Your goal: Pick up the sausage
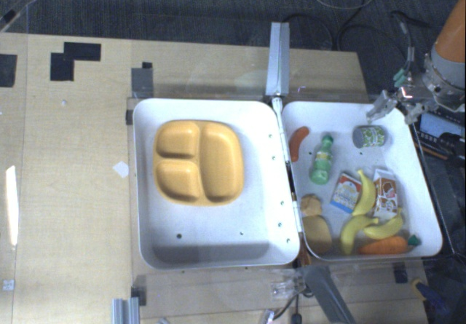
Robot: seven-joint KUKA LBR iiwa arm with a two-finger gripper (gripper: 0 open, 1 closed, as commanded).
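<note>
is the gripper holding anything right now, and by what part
Nothing is held. The gripper hangs at the right bin's far edge, and the sausage lies apart in that bin.

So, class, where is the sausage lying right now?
The sausage lies in the right bin, near its upper left corner, close to the divider between the bins and just left of the green bottle.

Arm entering from the right, orange band uppermost at the frame edge, grey wrist below it. The gripper (pixel 384 105) extends leftward and downward from the wrist. Its metallic tip lies at the arm's far left end.
</note>
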